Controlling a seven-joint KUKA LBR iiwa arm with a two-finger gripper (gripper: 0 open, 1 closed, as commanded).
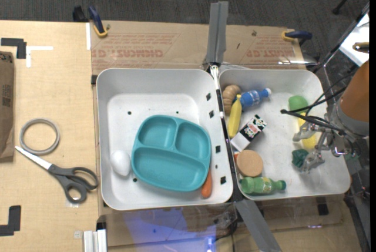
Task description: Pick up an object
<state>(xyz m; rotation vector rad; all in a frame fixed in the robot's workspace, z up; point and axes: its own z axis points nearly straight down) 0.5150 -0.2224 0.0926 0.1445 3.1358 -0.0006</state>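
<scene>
My gripper [315, 157] hangs low over the right side of the right bin [276, 74], with the arm's orange band [358, 98] above it. It sits beside a small dark green object [300, 158] and just below a yellow object [305, 134]. A light green object [298, 103] lies farther back. The same bin holds a blue bottle [255, 96], a banana [234, 117], a brown round item [231, 92], a black-and-white carton [249, 130], a tan disc [251, 163] and a green bottle [262, 186]. I see nothing clearly held.
The left bin [111, 127] holds a teal divided plate [171, 152], a white egg [120, 163] and an orange carrot [206, 187]. Scissors [64, 174] and a tape roll [39, 135] lie on the bench to the left. Cables [311, 108] trail across the right bin.
</scene>
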